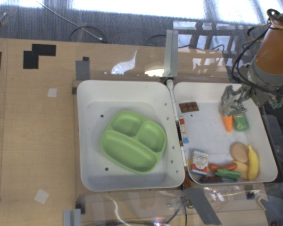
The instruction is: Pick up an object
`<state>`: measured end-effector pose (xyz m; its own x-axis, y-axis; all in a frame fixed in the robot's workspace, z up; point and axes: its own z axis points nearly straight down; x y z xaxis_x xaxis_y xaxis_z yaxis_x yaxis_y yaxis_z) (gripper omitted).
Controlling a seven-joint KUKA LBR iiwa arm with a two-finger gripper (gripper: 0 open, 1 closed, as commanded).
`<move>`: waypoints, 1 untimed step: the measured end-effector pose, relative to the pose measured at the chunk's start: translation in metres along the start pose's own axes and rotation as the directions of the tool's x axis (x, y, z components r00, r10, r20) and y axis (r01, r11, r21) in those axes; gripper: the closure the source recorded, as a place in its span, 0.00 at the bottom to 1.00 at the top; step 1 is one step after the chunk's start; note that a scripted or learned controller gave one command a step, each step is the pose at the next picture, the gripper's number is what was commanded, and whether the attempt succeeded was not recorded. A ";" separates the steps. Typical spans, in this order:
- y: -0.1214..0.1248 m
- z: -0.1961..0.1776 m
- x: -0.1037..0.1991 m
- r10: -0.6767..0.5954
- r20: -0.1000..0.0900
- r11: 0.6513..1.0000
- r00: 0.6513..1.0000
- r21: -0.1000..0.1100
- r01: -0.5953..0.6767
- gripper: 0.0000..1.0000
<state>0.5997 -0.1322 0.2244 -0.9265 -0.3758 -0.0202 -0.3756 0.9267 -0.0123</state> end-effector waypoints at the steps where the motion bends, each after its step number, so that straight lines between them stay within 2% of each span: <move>1: 0.041 -0.039 -0.049 0.010 -0.006 1.000 1.000 -0.009 -0.010 1.00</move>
<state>0.6294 -0.0759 0.2636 -0.9301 -0.3669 -0.0146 -0.3669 0.9302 -0.0036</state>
